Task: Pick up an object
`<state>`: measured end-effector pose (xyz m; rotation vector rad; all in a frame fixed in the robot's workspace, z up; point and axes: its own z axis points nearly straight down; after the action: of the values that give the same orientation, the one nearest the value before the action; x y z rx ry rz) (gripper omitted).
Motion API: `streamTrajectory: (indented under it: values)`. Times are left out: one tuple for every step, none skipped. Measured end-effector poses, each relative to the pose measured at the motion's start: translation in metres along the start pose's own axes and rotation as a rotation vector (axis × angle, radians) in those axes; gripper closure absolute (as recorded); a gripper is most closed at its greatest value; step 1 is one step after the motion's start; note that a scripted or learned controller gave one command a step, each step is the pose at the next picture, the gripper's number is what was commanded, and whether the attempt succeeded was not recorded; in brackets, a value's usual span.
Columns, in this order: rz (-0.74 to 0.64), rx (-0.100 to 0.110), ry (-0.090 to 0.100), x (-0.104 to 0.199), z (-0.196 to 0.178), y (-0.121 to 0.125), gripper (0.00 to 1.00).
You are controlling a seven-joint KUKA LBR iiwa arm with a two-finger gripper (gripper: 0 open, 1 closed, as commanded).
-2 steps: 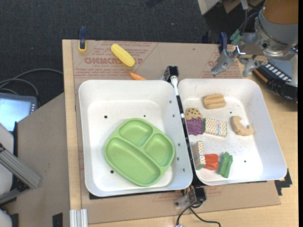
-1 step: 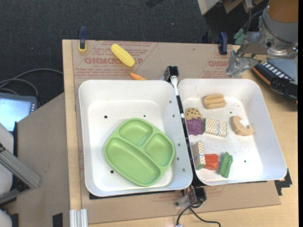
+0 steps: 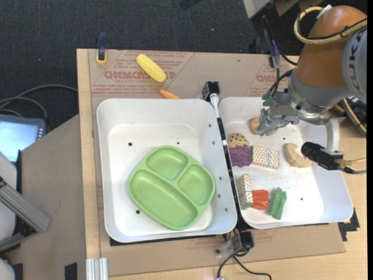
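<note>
A cardboard-topped bench (image 3: 175,63) is carrying two white bins. In the right bin (image 3: 326,212) small food pieces are lying: a cookie (image 3: 236,140), a purple piece (image 3: 239,155), a wafer (image 3: 264,157), a red piece (image 3: 260,199) and a green one (image 3: 277,203). The gripper (image 3: 269,123) is hanging over the bin's far end; its grip cannot be told. A green divided plate (image 3: 171,186) is sitting in the left bin (image 3: 116,127).

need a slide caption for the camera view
Grey KUKA arm's gripper low over toy food in the right white bin; green divided plate in the left bin.
</note>
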<state>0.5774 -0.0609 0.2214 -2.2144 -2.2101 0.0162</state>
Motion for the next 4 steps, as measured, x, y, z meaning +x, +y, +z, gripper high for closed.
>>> streamTrajectory:
  values:
    - [-0.007,-0.007,0.002,0.056,0.040,-0.024,1.00]
    - [0.002,-0.024,-0.004,0.013,-0.025,-0.044,1.00]
    - [0.004,-0.026,-0.006,-0.040,-0.094,-0.060,1.00]
    - [-0.003,-0.006,0.001,-0.017,0.019,-0.042,1.00]
